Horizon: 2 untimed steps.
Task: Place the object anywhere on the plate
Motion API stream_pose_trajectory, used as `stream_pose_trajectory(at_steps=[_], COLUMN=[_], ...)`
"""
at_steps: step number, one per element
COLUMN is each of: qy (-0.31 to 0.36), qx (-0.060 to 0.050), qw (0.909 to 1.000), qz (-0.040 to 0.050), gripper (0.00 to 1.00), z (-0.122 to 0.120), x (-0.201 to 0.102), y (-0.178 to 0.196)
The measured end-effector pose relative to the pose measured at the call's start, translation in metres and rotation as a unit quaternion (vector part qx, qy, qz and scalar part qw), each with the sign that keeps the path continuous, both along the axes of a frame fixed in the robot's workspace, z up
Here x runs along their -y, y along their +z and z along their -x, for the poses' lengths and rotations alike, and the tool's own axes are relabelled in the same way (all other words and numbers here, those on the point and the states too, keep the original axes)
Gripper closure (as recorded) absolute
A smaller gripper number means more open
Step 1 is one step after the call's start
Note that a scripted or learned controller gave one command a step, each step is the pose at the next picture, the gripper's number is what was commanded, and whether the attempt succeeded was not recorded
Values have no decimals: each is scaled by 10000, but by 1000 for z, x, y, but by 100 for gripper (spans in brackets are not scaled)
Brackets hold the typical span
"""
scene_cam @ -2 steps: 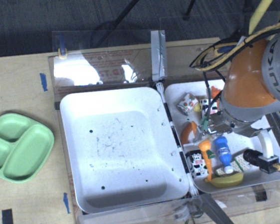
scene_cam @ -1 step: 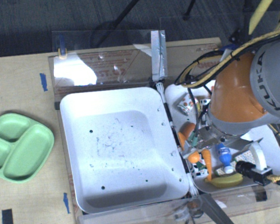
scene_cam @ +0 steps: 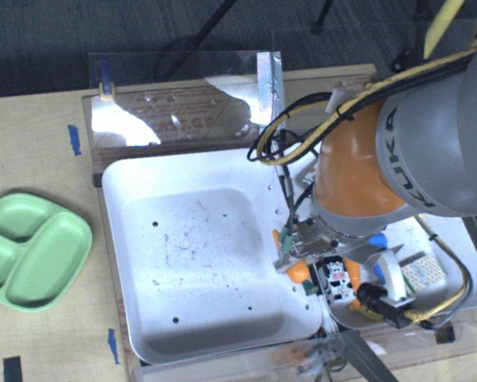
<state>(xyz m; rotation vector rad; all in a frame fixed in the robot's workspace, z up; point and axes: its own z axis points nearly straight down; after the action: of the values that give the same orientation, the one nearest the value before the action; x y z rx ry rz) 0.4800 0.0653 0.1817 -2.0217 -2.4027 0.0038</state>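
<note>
Overhead view of a wooden surface (scene_cam: 33, 115) with 2 white bins. The grey arm (scene_cam: 439, 146) reaches from the right, its tool (scene_cam: 315, 263) low over the divide between the left bin (scene_cam: 192, 234) and the right bin (scene_cam: 462, 276). An orange object (scene_cam: 298, 271) sits just beside it; whether it is held cannot be told. The green plate (scene_cam: 27, 250) lies well apart at left. Likely the pick step; next comes securing the object, then carrying it left

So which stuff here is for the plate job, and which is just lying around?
For the job:
- green plate, on the bench left of the bins
- gripper, low over the seam between the bins
- small orange object beside the gripper, possibly the thing to move

Just lying about:
- left white bin
- blue object in the right bin
- clear sheet behind the bins
</note>
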Motion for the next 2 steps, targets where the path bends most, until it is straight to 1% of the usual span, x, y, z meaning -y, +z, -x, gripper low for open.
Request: stream_pose_trajectory(at_steps=[1,2], qy=[-2,4], qx=[0,-11], qw=[10000,10000], qz=[0,4], gripper=[0,100], z=[0,-1], x=[0,0], y=[0,7])
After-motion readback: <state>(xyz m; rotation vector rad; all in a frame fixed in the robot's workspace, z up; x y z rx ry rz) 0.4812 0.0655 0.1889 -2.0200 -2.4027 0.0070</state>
